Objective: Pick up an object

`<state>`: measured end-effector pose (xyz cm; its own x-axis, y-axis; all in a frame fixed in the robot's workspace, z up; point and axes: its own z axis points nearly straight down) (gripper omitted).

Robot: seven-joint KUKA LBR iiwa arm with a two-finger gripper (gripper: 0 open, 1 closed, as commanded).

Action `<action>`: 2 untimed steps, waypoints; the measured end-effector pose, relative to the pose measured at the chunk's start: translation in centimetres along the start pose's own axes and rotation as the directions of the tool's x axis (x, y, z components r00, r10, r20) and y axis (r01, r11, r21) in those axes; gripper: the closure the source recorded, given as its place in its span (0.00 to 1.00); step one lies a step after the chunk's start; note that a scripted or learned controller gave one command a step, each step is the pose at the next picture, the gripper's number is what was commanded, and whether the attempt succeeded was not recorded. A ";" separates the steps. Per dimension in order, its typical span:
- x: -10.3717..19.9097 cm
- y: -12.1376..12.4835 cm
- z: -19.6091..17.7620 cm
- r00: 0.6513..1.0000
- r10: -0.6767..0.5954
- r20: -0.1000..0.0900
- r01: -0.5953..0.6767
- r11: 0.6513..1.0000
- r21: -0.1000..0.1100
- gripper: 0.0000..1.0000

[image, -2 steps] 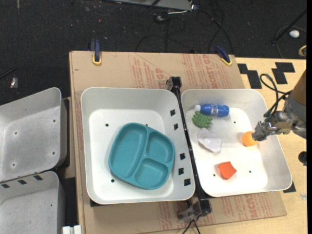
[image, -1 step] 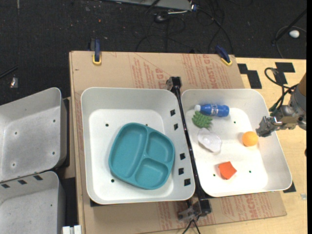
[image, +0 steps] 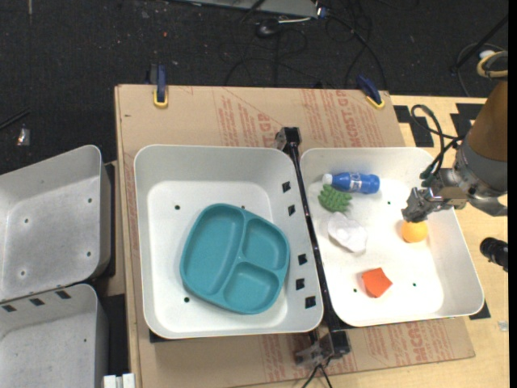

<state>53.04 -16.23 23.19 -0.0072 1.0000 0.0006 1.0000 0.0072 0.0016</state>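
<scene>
Gripper (image: 417, 208) hovers just above orange ball (image: 414, 231) in right bin (image: 464, 257); grip state: we cannot tell. We centre over ball, descend straight, close gently; round ball may roll.

The bench (image: 266, 115) is topped with a tan board printed in faded red lettering, and two shallow white bins sit directly on it, side by side and touching along a dark seam. The left bin (image: 153, 176) and the right bin (image: 460, 285) cover most of the board — bare margins show at the back and along the front edge. Two clamps grip the far edge: a yellow and blue one (image: 161, 87) at the left, another (image: 371, 90) (seemingly the same kind) at the right.
</scene>
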 end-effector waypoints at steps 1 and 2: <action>5.1 1.1 -0.6 1.000 0.000 -0.001 0.000 1.000 0.000 1.00; 11.1 1.3 -1.2 1.000 -0.001 -0.001 0.001 1.000 0.001 1.00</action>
<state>54.29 -5.08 24.42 -0.0082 1.0000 0.0012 1.0000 0.0082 0.0005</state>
